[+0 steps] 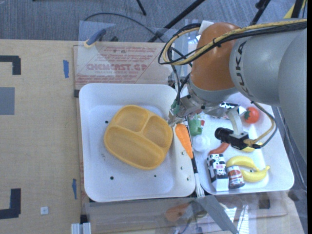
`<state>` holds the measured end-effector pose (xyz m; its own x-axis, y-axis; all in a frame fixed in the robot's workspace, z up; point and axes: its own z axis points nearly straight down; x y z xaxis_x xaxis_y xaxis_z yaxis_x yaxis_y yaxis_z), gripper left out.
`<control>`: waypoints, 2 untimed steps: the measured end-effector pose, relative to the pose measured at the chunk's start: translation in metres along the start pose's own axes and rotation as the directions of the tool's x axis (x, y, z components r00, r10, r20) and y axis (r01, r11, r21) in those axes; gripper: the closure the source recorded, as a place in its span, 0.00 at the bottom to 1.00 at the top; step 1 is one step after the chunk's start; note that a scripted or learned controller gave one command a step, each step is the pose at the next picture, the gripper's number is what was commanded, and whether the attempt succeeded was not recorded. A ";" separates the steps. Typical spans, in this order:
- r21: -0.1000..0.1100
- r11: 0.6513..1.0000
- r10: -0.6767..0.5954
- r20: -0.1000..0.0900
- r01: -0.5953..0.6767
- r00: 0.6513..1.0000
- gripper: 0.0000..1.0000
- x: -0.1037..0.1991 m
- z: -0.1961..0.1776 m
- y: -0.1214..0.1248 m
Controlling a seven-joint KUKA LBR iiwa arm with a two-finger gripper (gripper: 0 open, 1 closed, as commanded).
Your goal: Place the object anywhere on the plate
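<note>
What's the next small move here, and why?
Probably carry the claw left, out over the yellow plate. The claw sits at the left bin's right edge with the carrot hanging just under it, off the plate's right rim. Whether the carrot is actually gripped is unclear.

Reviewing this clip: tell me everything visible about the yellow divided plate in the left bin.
The yellow sectioned plastic plate is a rounded, matte tray with three compartments: one large one along its lower-left side and two smaller ones along the upper right, split by raised ridges. It lies flat and turned at an angle on the floor of the left shallow white bin. Nothing lies in its compartments. The orange toy carrot lies just beyond its right edge; contact between them cannot be judged.
</note>
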<state>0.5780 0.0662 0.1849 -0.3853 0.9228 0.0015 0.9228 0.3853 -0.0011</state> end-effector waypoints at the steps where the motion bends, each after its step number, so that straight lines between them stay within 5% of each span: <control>1: -0.004 1.000 0.027 0.002 -0.027 1.000 1.00 0.040 -0.038 0.003; 2: -0.004 1.000 0.028 0.002 -0.028 1.000 0.00 0.040 -0.038 0.003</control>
